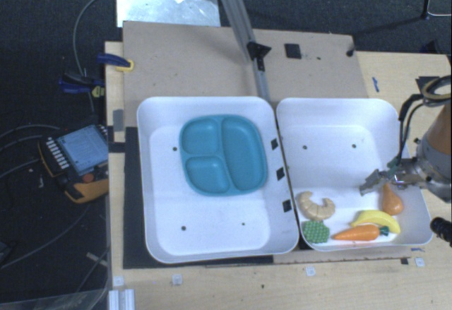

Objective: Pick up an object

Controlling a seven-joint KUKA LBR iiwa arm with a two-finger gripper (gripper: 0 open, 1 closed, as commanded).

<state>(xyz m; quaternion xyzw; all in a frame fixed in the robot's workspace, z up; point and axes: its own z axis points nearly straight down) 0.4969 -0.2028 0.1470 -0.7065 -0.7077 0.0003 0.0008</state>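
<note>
At the front rim of the right bin [339, 125] lie a carrot [357, 233], a banana [377, 219], a green piece [316, 231] and a croissant [317, 206]. The left bin [162, 231] holds a teal divided plate [222, 154]. The gripper [385, 180] hangs open just above an orange pear [392, 200], which stands lengthwise, narrow end toward the gripper.

Two white bins [212, 245], one blue plate [224, 155], five toy foods [357, 233].
</note>
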